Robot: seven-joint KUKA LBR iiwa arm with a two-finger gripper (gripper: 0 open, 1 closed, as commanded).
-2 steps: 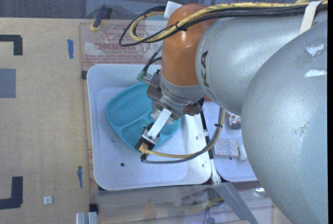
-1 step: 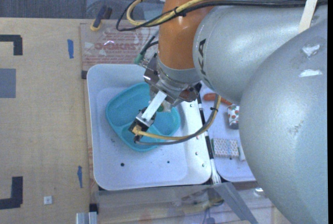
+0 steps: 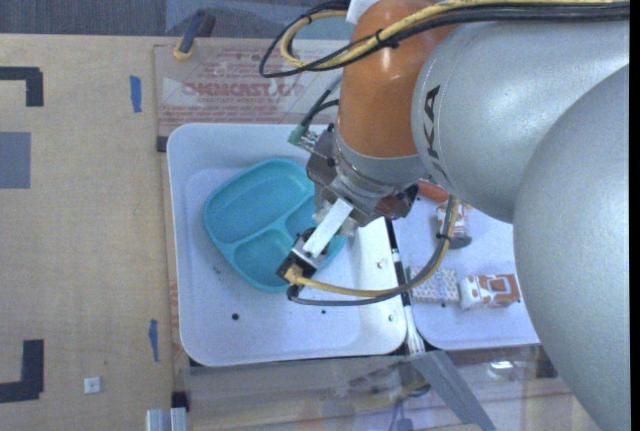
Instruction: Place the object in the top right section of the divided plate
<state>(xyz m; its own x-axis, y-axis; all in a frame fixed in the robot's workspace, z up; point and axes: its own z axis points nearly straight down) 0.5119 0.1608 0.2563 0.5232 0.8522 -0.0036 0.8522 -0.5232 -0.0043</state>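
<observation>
A teal divided plate (image 3: 250, 217) lies in the left white bin (image 3: 215, 324), toward its upper middle, with raised ribs splitting it into sections that look bare where they show. My gripper (image 3: 348, 191) hangs under the orange-banded wrist, over the plate's right edge. The wrist and arm hide its tips and whatever is beneath them. The plate's right side is covered by the arm as well.
The right bin (image 3: 480, 337) holds a small orange and white item (image 3: 492, 291), a speckled white packet (image 3: 436, 286) and a small brownish piece (image 3: 453, 225). The big grey arm covers most of that bin. Wooden bench lies to the left.
</observation>
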